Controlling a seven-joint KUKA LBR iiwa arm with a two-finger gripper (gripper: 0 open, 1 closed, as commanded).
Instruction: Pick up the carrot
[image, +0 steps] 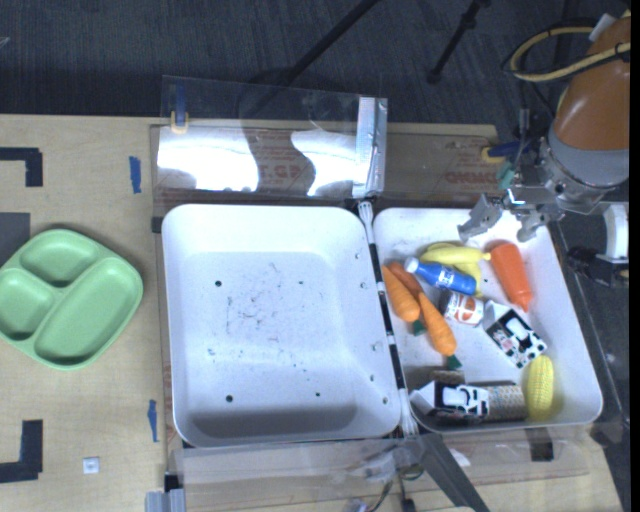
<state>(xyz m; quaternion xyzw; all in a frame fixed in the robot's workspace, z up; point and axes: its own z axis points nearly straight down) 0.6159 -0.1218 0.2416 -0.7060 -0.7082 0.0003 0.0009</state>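
**Jaws spread above the right bin's far edge**

Far left of the jaws, a green divided plate (66, 297) rests on the table (80, 150). The left bin (200, 230) sits nearer. The carrot (436, 320) lies below-left of the jaws, beside a blue bottle (447, 277). The jaws (509, 221) hang spread, pinching nothing; an orange piece (512, 273) lies just beneath.

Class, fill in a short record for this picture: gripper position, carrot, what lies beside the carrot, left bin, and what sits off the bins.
gripper position: gripper above the right bin's far edge, apart from the items
carrot: carrot lying slantwise near the bin divider, not yet picked up
beside carrot: blue bottle, banana, second orange piece
left bin: left bin, white with scuff marks
off bins: green tray on the bench, far left
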